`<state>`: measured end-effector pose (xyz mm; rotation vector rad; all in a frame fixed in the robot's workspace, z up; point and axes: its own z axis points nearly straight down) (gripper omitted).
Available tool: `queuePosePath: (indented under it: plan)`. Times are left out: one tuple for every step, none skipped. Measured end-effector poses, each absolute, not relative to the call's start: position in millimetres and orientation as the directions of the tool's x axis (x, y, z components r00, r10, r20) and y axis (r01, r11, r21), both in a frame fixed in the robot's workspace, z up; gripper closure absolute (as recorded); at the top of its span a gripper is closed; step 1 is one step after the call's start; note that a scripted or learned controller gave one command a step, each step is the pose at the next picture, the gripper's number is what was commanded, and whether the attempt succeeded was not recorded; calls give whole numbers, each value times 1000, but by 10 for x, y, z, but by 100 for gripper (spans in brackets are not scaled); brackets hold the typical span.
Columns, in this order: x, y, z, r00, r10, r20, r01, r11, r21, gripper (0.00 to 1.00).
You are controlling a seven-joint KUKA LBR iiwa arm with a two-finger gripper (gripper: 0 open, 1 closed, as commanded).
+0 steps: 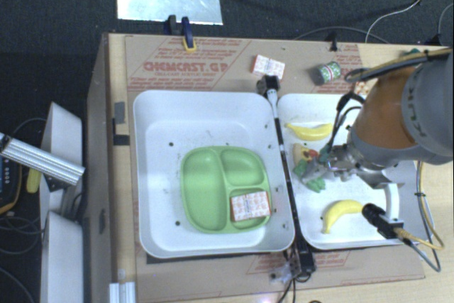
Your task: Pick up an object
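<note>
Overhead slanted view of the worktop [213,60], a cardboard-covered surface carrying two shallow white bins side by side. The left bin [156,117] holds a green divided plate [213,184]; a small patterned packet [250,206] lies in the plate's lower right compartment. The right bin [312,234] holds one banana [309,130] near its upper left corner, a second banana [340,212] toward its lower edge, a green object [309,174] by its left wall, and a small red-and-yellow item [306,152] just above the green object. The grey arm [418,117], with its orange band, enters from the right and reaches down over the right bin. The end effector [328,161] sits low between the two bananas, just beside the green object; whether its jaws are spread or closed cannot be told. On the cardboard beyond the bins lie a second patterned packet [268,67] and a small green can [329,72].
</note>
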<state>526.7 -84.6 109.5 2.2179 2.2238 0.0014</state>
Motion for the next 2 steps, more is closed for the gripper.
queuePosePath:
  plan:
    - [5538,-862,842,-3,1000,0,1000,3,1,0]
    - [5545,-861,947,-4,1000,0,1000,4,3,100]
